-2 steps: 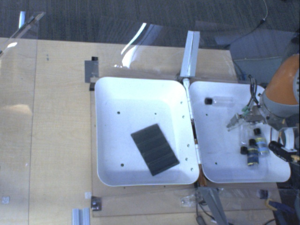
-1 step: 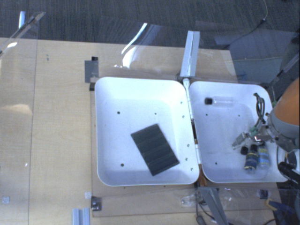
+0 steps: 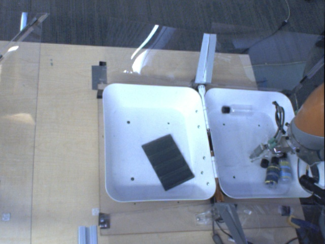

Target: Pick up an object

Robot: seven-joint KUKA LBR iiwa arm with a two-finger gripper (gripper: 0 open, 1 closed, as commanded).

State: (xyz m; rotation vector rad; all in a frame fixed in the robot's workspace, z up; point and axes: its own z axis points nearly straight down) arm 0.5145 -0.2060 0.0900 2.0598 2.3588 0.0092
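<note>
On the pale wooden bench above dark grey carpet, two shallow white bins sit; the gripper's state cannot be told.

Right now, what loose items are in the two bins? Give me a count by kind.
Dark ribbed rectangular pad, left bin: 1
Clear tube with black cap, right bin: 1
Small dark-and-blue bottle-like item, right bin, beside the end effector: 1, though the clutter there is hard to separate
Total: 3
</note>
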